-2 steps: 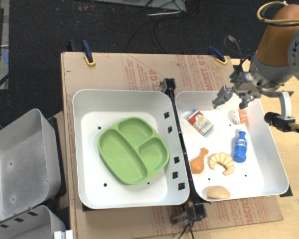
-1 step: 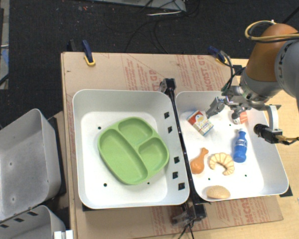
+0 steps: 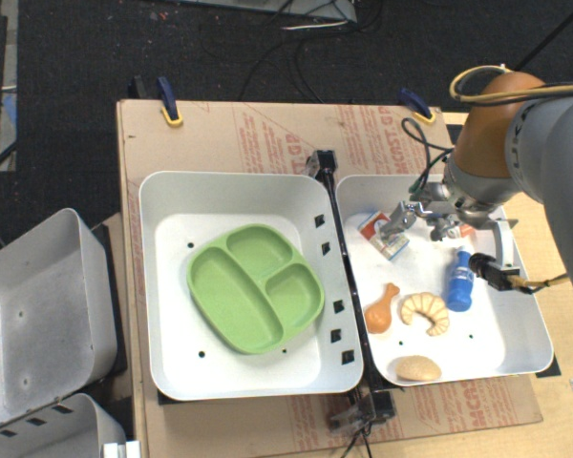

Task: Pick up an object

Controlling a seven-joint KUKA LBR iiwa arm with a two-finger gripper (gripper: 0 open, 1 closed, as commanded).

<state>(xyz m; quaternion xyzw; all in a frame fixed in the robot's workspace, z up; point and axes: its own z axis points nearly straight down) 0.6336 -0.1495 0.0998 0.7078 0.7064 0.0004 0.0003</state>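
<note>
Camera view: fingers (image 3: 398,225) hold a small box (image 3: 392,243) whose long axis runs diagonally over the right bin (image 3: 525,351).

A thick grey robot arm (image 3: 549,141) is showing a rounded orange band (image 3: 492,127) above its wrist. A thin yellow cable (image 3: 477,72) is looping over the orange section. Dark cables are trailing beside the wrist. Below it, a small metallic gripper (image 3: 398,225) of silver and black parts is showing.

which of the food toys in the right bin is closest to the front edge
The pale bread roll; the croissant and drumstick lie farther back.
</note>
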